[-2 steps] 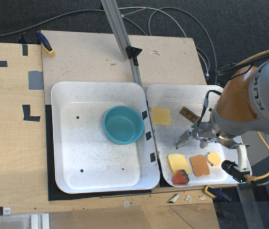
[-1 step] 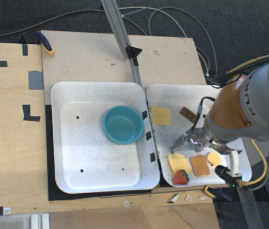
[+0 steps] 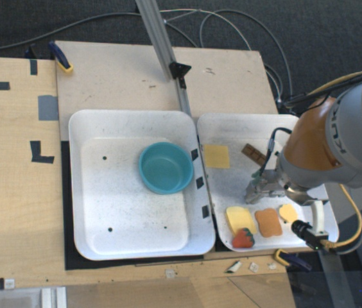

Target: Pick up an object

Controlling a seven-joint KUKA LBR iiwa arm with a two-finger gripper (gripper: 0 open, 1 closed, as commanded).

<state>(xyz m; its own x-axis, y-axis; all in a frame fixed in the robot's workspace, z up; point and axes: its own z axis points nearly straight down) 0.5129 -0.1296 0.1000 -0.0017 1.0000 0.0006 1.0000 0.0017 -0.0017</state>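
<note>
Gripper (image 3: 258, 191) low in the right bin (image 3: 232, 130) — jaw state cannot be told, nothing visibly held. Just below it lie an orange block (image 3: 268, 222), yellow piece (image 3: 239, 219) and strawberry (image 3: 244, 239); farther left — a teal bowl (image 3: 165, 167).

A light wooden bench top (image 3: 14, 172) is seen under even light. Dark carpeted floor (image 3: 52, 11) is crossed by thin cables (image 3: 232, 18), and a slanted grey metal pole (image 3: 158, 34) is mounted behind.
</note>
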